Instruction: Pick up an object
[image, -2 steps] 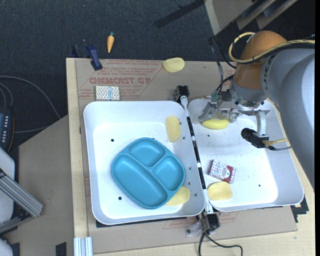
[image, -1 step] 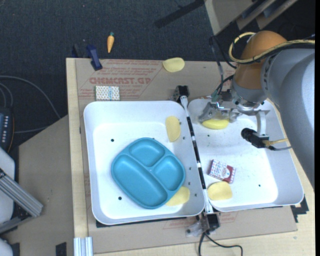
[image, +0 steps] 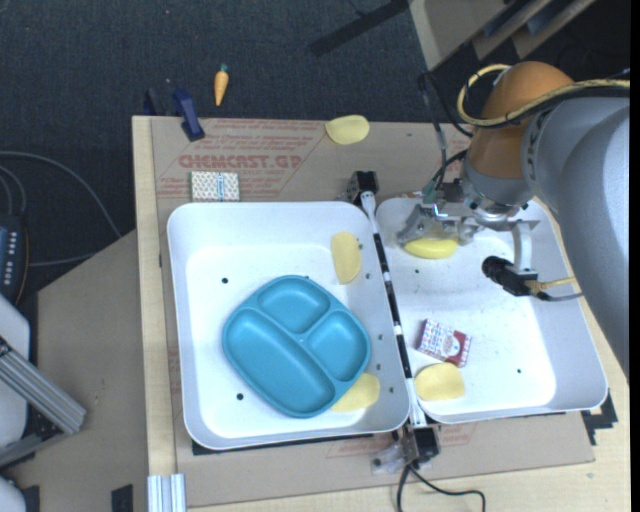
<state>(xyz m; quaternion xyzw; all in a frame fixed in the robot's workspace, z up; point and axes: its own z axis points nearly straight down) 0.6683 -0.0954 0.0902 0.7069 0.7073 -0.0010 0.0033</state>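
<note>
My gripper (image: 438, 228) hangs over the far left corner of the right bin (image: 520, 345), under the orange band of the arm. A yellow, banana-like piece (image: 432, 248) lies directly beneath it, touching or nearly touching the gripper's tip. Nearer the front of the same bin are a red and white packet (image: 443, 343) and a yellow lump (image: 440, 382). The left bin (image: 200, 250) holds a blue divided plate (image: 290, 345), a yellow piece (image: 346, 257) by the right wall, and another yellow piece (image: 358, 392) tucked under the plate's edge.
The arm's grey body covers the right bin's far right side, with a black connector (image: 508, 274) and its cable below it. On the bench behind the bins lie a yellow lump (image: 347, 129), a patterned packet (image: 214, 185) and a blue clip (image: 187, 115).
</note>
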